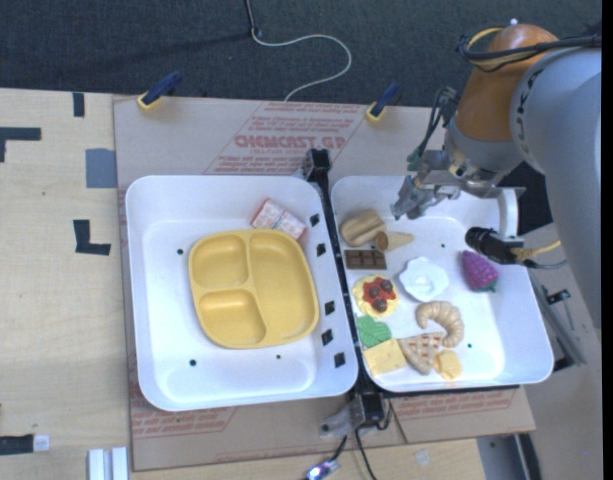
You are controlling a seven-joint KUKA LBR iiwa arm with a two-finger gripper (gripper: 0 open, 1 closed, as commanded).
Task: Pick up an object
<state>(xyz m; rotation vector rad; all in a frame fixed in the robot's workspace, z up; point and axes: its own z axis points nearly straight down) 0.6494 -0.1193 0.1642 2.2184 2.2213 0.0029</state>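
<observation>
Gripper (414, 196) hangs above the right bin's (526, 353) far edge, nothing between its fingers; whether they are apart cannot be told. Toy foods lie clustered toward the bin's left wall, bread roll (362, 227) nearest, likely target.

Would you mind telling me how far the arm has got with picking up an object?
Done: the gripper hangs over the far end of the right bin, near the bread roll. In hand: nothing shows between its fingers. Left: the whole pick. The roll, chocolate bar, croissant and purple grapes all lie on the bin floor; the yellow tray sits in the left bin.
</observation>
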